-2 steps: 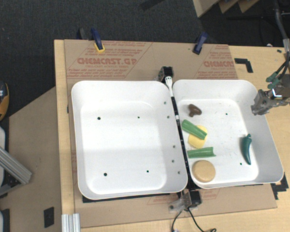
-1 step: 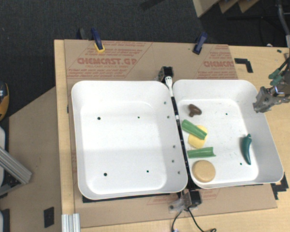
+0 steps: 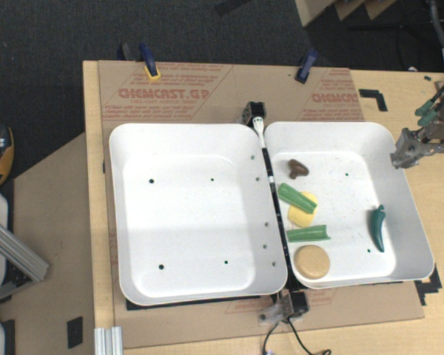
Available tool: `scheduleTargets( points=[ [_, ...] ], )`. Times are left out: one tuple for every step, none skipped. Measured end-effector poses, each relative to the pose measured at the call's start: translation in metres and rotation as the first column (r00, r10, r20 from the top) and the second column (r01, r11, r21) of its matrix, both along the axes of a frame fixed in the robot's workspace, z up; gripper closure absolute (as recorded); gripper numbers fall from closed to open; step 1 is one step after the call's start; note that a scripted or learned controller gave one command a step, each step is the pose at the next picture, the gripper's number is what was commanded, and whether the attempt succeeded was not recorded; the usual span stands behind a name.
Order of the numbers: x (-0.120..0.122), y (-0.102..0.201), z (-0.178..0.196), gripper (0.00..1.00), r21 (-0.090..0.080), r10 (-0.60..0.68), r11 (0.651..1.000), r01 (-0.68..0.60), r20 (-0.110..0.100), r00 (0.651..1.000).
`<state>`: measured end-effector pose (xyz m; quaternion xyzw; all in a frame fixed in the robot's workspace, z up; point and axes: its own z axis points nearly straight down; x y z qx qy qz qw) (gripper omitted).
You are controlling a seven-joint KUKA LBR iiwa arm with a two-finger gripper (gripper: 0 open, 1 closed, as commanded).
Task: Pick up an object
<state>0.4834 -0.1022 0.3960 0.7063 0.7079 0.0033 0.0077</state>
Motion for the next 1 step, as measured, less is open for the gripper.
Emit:
scheduleTargets(
  points=[
    [0.0007, 0.0000, 0.0103, 1.00, -0.001, 0.001, 1.000, -0.001, 0.002, 1.000]
  ],
)
